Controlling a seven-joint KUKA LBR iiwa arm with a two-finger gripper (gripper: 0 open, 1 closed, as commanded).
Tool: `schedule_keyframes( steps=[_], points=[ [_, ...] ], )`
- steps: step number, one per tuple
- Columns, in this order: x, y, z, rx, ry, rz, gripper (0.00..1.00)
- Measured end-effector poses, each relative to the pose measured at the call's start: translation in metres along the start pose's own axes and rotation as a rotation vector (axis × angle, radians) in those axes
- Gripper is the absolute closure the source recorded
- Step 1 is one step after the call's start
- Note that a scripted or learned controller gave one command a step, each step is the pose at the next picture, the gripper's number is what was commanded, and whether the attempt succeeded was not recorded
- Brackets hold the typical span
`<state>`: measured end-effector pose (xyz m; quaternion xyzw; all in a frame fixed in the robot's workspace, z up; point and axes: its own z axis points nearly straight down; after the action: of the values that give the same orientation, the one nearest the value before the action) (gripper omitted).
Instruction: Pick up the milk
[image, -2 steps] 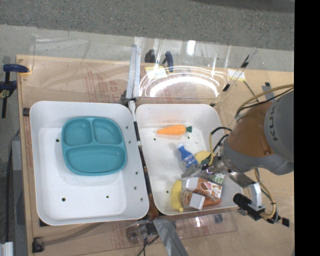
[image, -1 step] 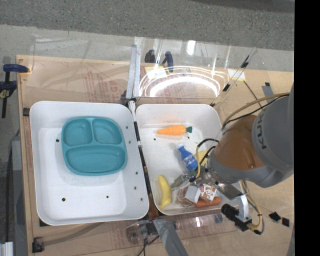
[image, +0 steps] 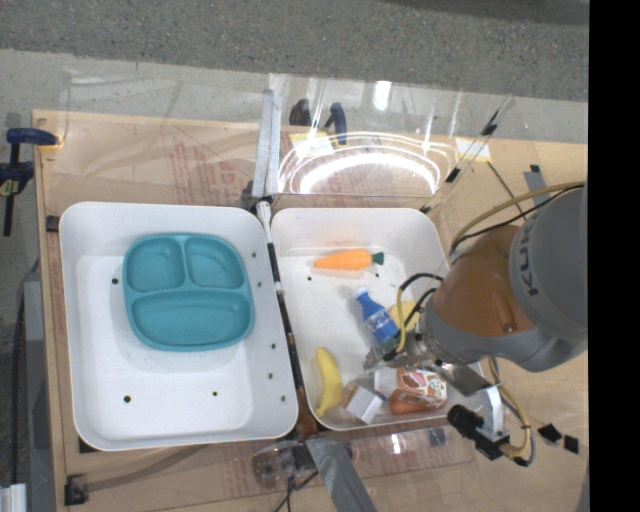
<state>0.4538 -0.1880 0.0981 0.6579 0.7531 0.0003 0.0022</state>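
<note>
Camera view looks down on two white bins: the left bin (image: 80, 330) holds a teal divided plate (image: 187, 291), and the right bin (image: 420, 232) holds a carrot (image: 345, 262) at the far side, a blue bottle (image: 376, 318) in the middle and a banana (image: 327, 381) near the front. At the right bin's near right corner lies the milk (image: 420, 385), a small carton with a red-and-white label, just right of a small box (image: 364, 402). Over it hangs the grey arm (image: 510, 300), its gripper (image: 402, 356) low between bottle and milk; whether the jaws are parted or closed cannot be told.

One fixed camera looks down at a slant on the surface (image: 150, 150). Both bins (image: 90, 330) fit in frame. The arm (image: 520, 290) enters from the right.
</note>
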Motion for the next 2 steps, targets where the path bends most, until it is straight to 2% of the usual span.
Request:
schedule_keyframes(
  steps=[1, 2],
  points=[
    [0.000, 0.000, 0.000, 0.000, 0.000, 0.000, 0.00],
    [-0.031, -0.005, -0.086, 0.003, 0.002, 0.215, 0.00]
  ],
)
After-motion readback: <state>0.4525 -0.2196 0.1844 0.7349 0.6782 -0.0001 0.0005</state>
